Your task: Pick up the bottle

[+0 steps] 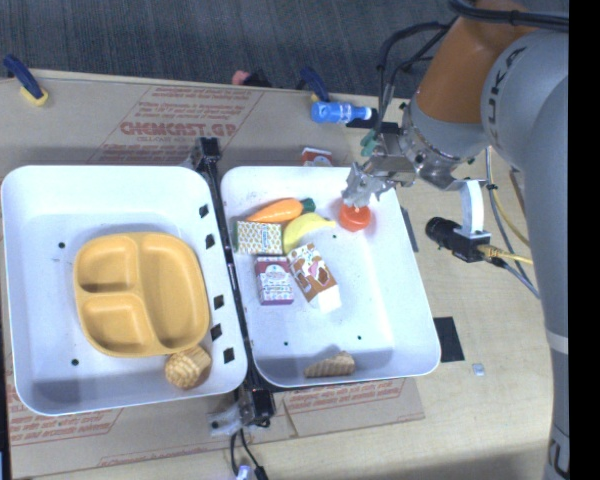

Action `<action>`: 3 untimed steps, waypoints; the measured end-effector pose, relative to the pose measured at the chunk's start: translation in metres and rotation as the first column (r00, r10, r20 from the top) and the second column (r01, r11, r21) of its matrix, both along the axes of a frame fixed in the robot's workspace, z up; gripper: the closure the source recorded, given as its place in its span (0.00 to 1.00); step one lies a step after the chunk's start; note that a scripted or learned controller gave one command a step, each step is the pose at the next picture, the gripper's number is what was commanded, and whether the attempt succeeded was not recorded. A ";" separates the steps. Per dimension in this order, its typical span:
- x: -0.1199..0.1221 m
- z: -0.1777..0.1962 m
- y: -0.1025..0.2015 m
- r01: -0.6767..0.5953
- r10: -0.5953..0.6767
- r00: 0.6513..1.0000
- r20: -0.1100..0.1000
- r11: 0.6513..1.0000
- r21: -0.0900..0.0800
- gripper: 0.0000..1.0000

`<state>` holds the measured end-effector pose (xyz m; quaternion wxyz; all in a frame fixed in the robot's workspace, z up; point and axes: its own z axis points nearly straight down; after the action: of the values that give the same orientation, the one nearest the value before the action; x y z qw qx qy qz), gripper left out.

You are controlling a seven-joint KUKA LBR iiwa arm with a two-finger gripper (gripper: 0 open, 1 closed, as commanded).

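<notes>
Hovering over the right bin [410, 313], the claw [362, 190] hid its spread; the orange-capped bottle [355, 216] looked light, rigid, slick, best pinched below the cap.

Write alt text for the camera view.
The arm's tool hangs over the right bin, just above an orange-capped bottle beside a carrot, banana and small cartons. The left bin holds a yellow divided tray.
</notes>
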<state>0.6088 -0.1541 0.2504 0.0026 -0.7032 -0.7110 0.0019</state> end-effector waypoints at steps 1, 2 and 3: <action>-0.049 -0.035 0.037 0.052 -0.052 0.999 0.000 0.999 -0.001 1.00; -0.110 -0.046 0.023 -0.194 0.194 0.981 0.002 0.981 0.002 1.00; -0.132 0.001 0.084 -0.290 0.290 0.957 0.004 0.957 0.000 1.00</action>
<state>0.4764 -0.0702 0.2516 0.0010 -0.5914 -0.8064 0.0006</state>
